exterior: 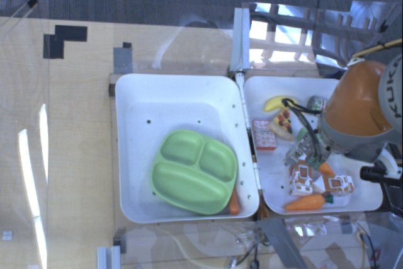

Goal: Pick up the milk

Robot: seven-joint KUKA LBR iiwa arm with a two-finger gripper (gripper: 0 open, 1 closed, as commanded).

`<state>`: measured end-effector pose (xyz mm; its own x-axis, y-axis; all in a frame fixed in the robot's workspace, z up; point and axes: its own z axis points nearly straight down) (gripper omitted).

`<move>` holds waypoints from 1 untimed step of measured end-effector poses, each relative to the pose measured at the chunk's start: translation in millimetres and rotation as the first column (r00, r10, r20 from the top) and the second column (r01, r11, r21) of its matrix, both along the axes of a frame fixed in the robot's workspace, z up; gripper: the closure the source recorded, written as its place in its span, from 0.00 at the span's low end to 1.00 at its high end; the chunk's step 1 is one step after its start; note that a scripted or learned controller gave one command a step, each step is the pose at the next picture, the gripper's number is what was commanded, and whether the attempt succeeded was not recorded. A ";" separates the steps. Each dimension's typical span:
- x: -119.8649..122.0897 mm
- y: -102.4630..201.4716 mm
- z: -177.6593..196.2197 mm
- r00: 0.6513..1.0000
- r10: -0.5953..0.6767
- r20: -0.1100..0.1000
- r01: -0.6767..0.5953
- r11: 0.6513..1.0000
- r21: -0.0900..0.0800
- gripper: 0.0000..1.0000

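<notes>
The milk [303, 179] looks like a small white carton with brown-orange markings, lying in the right bin [271, 88] near its front. A second similar white carton [340, 184] lies just to its right; I cannot tell the two apart by label. My gripper [306, 153] hangs just above the far end of the left carton, below the arm's orange band [356, 104]. The arm's body hides part of the bin's right side. Nothing shows lifted off the bin floor.
The right bin also holds a banana [277, 103], a red-and-white box [264, 134], a small red-yellow toy food [283, 123], a grey-green item [315, 102] and a carrot [306, 201]. A green divided plate [195, 171] lies in the left bin [157, 97].
</notes>
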<state>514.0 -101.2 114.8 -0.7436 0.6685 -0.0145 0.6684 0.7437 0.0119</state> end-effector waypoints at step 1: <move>38.5 97.1 116.3 0.962 -0.274 -0.009 0.274 0.962 0.004 1.00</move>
